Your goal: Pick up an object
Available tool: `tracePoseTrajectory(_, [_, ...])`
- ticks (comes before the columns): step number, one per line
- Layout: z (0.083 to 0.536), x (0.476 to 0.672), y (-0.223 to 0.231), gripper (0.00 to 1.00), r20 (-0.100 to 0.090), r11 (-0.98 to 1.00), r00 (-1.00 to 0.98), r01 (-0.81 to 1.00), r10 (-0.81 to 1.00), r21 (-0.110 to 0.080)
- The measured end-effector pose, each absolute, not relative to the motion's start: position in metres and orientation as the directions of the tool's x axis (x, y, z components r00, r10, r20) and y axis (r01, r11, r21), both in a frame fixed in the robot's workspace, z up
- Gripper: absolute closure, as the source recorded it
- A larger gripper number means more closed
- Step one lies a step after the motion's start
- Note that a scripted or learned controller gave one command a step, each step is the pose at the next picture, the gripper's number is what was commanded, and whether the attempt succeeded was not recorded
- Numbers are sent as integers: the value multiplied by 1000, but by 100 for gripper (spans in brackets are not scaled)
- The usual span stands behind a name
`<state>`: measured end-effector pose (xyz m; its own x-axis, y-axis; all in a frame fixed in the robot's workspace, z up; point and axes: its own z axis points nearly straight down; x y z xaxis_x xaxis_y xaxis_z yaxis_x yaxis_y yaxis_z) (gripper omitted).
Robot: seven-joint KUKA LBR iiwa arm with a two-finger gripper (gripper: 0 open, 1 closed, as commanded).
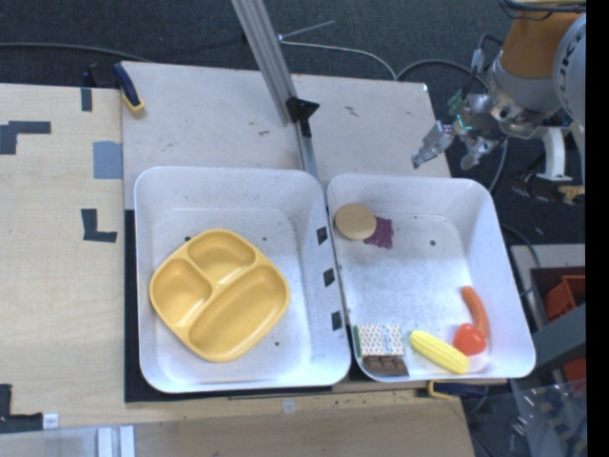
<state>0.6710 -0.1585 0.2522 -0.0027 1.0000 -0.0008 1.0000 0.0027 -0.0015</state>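
- Here, gripper open and empty, hanging just outside the far edge of the right bin.
- Best target: corn, lying at the near edge beside the tomato and carrot.
- Alternative: cookie at the far-left corner, touching the purple piece.
- Descend straight over the corn's middle, fingers across its width, clear of the wafer and the wall.
- Close firmly, then lift slowly.

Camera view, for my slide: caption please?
Gripper open above right bin of toy food; yellow plate in left bin.
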Motion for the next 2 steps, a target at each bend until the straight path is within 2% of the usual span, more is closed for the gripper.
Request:
tracePoseTrajectory(1, [146,549,-115,0,3,0,0,1000,1000,-15])
tracePoseTrajectory(2, [88,491,-103,0,1,-1,1,1000,1000,-2])
